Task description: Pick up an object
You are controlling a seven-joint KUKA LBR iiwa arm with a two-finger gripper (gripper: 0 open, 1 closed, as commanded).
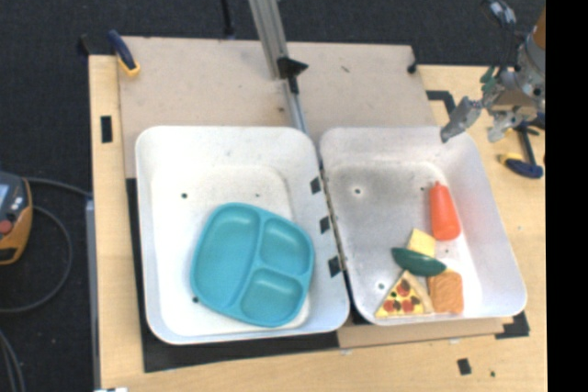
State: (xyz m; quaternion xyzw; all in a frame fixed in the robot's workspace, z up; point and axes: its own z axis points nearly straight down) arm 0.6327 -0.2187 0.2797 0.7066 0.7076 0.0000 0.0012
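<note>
Camera view shows the gripper (480,117) open and holding nothing at two o'clock, above the right bin (496,197) with the orange carrot (444,212).

teal divided plate (253,264), orange carrot (444,211), dark green pepper (420,262), white bins (230,142).

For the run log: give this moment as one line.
gripper: over right bin's far right corner | holding: nothing | carrot, pizza: in right bin | tray: left bin
</note>
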